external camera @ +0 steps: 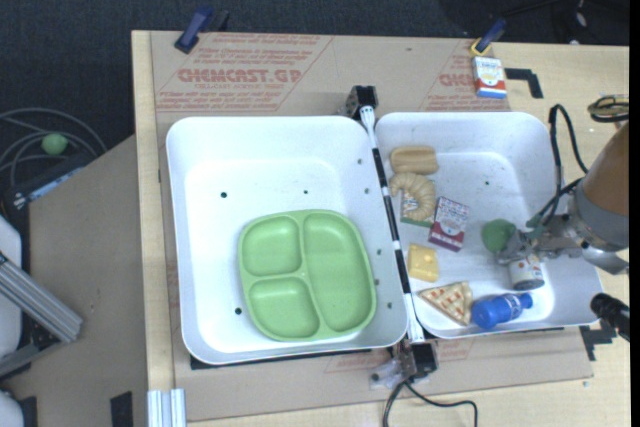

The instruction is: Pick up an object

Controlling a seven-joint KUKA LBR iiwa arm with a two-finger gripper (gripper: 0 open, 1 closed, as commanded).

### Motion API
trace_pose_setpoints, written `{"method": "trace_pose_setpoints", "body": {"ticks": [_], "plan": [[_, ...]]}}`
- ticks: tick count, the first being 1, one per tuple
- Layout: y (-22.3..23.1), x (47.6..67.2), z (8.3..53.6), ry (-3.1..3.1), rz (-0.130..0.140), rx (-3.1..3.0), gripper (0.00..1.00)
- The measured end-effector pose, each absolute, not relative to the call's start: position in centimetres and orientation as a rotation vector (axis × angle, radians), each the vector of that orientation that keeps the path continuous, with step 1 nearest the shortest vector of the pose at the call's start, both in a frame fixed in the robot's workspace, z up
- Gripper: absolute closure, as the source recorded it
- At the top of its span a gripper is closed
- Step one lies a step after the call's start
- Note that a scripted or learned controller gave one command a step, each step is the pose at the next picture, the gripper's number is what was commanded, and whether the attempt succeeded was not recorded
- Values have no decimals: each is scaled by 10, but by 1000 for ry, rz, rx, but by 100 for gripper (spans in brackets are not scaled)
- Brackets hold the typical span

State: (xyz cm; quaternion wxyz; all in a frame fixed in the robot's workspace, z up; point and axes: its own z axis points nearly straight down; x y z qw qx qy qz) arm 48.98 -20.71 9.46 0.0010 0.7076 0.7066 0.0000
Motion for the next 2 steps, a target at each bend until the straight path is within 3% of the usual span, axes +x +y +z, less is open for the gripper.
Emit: {"method": "trace_pose_setpoints", "body": {"ticks": [1, 2], "plan": [[-136, 533, 215, 2223, 3, 2218, 100], [-65, 534, 220, 2225, 1, 2221, 100]]}}
